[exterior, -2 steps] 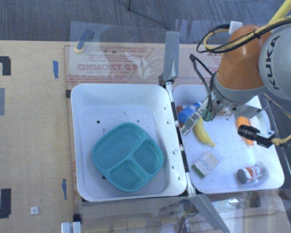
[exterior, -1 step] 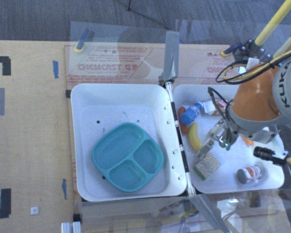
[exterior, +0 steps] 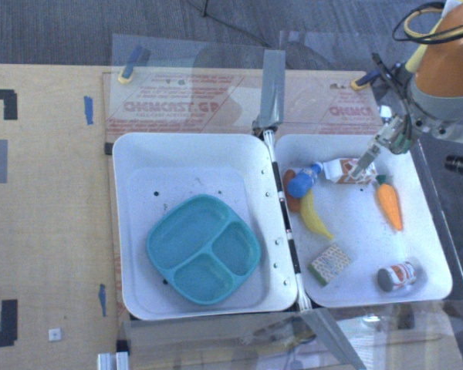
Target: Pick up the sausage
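Observation:
A small reddish-brown piece (exterior: pixel 291 203), which may be the sausage, lies against the left wall of the right bin (exterior: pixel 424 206). It is mostly hidden beneath a blue round object (exterior: pixel 299 183) and the top of a banana (exterior: pixel 315 216). My gripper (exterior: pixel 365 166) reaches down from the upper right into the back of the right bin. Its tip sits at the right end of a white and red packet (exterior: pixel 339 169), just above a carrot (exterior: pixel 390 205). It is well to the right of the reddish-brown piece.
The right bin also holds a checked sponge-like block (exterior: pixel 330 263) and a small can (exterior: pixel 397 276) on its side. A teal divided plate (exterior: pixel 204 248) lies in the left bin (exterior: pixel 139 160). The arm's orange band (exterior: pixel 446 41) and cables hang over the right bin's back right corner.

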Controlling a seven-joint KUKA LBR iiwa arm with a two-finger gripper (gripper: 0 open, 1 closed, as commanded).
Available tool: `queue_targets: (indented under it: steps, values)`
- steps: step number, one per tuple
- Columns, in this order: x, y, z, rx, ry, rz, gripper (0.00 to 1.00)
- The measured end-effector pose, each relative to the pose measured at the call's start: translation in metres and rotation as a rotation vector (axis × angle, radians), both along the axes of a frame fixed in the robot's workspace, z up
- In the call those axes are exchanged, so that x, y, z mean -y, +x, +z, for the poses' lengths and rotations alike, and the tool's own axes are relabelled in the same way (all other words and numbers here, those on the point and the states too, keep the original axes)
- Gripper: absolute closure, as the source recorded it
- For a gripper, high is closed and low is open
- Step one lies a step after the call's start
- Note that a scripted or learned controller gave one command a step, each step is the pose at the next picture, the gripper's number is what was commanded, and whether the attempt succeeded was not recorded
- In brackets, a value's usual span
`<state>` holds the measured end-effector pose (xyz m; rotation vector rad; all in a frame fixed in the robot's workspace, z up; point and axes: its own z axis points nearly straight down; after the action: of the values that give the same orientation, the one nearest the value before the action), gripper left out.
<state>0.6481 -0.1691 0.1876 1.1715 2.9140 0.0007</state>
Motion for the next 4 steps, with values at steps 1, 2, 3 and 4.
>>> queue_targets:
  steps: [1, 2, 3, 4]
  values:
    - [-0.006, 0.011, -0.067, 0.006, 0.000, 0.171, 0.00]
    - [-0.025, 0.007, -0.100, 0.002, -0.001, 0.341, 0.00]
    - [-0.025, 0.009, -0.089, 0.008, 0.000, 0.340, 1.00]
    - [-0.024, 0.010, -0.080, 0.011, 0.002, 0.339, 1.00]
